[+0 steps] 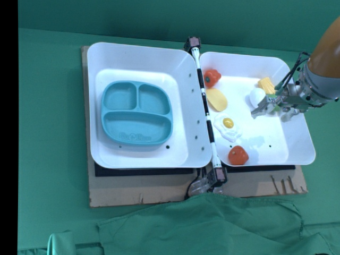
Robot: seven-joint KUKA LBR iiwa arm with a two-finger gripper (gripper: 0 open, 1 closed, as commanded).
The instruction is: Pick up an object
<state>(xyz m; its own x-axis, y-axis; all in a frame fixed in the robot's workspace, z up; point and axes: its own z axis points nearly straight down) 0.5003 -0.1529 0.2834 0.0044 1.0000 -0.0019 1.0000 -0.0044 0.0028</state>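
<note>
1. Camera view shows the gripper (264,108) low in the right bin (297,142), touching or just beside a white egg (256,96) and near the corn (266,85).
2. I cannot tell if the jaws are spread or pinching.
3. I think the egg is light, hard and slippery, so it may roll.
4. Best to grab it across its round middle.

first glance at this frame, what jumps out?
The teal divided plate sitting alone in the left bin. Then the toy food scattered in the right bin: a fried egg, two red pieces, and the pincer low beside a white piece near the corn.
</note>
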